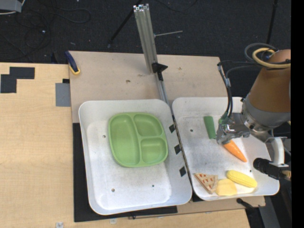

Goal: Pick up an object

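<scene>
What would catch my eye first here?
Probably the green plate, sitting alone in the left bin. Next, the arm reaching in from the right, its tool low in the right bin at the top of a carrot. Corn and a pizza slice lie near that bin's front edge.

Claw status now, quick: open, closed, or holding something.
Claw: down in the right bin at the carrot's upper end; open or closed cannot be told.
</scene>
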{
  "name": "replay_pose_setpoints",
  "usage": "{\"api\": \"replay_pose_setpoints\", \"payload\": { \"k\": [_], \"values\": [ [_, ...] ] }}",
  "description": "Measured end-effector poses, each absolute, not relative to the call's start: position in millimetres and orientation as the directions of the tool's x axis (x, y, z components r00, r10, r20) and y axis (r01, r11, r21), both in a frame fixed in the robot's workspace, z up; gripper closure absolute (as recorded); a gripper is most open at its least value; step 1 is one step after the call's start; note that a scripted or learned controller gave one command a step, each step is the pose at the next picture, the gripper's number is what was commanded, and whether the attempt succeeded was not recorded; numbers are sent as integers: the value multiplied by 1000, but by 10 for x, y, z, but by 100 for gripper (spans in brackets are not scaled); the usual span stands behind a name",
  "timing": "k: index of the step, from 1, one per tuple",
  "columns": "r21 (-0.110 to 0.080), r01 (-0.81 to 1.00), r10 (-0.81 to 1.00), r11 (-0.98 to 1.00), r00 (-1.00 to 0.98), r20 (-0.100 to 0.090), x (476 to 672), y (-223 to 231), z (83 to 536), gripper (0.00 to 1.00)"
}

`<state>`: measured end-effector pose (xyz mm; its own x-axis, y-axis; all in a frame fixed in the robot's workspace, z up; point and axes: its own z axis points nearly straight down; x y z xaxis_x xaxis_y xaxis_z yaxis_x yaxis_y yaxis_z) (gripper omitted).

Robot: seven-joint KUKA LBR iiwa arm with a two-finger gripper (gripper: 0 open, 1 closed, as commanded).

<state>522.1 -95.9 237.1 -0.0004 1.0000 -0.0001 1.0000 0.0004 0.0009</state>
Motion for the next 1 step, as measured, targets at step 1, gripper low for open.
{"api": "replay_pose_setpoints", "payload": {
  "k": [1],
  "values": [
    [-1, 1000, 1000, 4, -4, 1, 5491, -540, 2420, 100]
  ]
}}
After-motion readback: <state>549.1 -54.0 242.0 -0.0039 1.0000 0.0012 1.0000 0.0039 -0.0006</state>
